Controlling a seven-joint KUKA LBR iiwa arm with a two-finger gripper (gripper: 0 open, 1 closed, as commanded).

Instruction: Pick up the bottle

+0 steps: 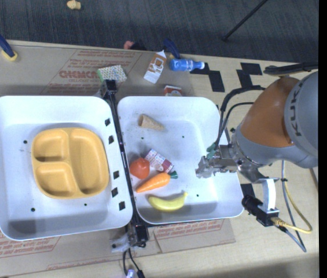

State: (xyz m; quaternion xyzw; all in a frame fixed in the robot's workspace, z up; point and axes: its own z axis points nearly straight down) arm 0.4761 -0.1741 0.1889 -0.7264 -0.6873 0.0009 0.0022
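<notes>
The bottle [181, 65] is small and blue with a pale cap end. It lies on its side on the cardboard behind the right bin [209, 106], outside both bins. My gripper [208, 167] hangs low over the right side of the right bin, well in front of the bottle and apart from it. The grey and orange arm [273, 126] reaches in from the right. Nothing shows between the gripper and the bin floor.
The right bin holds a tan wedge [150, 122], a small carton [160, 161], a tomato [140, 168], a carrot [153, 182] and a banana [167, 201]. A yellow divided plate [69, 161] sits in the left bin. A small carton [154, 67] lies left of the bottle.
</notes>
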